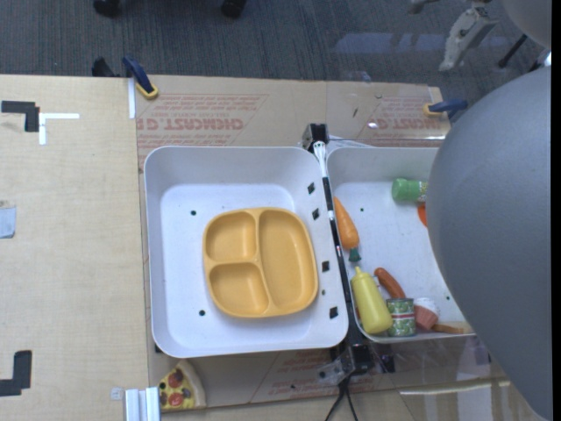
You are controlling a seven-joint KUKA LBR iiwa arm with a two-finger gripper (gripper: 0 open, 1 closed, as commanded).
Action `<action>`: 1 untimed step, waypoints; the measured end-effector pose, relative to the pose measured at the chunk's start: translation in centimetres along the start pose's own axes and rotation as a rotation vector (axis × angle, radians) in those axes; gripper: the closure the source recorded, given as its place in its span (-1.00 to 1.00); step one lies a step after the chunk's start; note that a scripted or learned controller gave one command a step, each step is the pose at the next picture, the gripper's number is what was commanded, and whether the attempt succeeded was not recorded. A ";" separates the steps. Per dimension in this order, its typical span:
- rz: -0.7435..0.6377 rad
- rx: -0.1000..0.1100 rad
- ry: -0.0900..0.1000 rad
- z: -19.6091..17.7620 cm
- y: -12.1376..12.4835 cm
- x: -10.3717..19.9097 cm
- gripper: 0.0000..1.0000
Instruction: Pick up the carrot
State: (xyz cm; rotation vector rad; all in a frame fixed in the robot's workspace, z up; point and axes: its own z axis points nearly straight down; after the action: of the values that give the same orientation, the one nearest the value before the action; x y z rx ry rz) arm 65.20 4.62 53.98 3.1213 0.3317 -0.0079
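The carrot (347, 226), orange with a green stalk end, lies along the left wall of the right bin (386, 158), pointing up and away from the camera. The grey arm (500, 235) fills the right side of the view and covers the right half of that bin. A bit of orange-red (422, 213) peeks out at the arm's edge.
The left bin (166, 235) holds a yellow three-part plate (260, 261). In the right bin lie a yellow mustard bottle (369, 301), a sausage (389, 282), a small green-labelled can (401, 317), a pink item (426, 316) and a green object (408, 189). A pizza-slice toy (178, 388) lies on the bench in front.
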 end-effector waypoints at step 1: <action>0.011 0.000 0.000 0.0 -0.5 0.1 -1.00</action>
State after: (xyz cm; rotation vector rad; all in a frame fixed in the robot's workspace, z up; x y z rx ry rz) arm 65.21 5.11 53.98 3.1232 0.3140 -0.0073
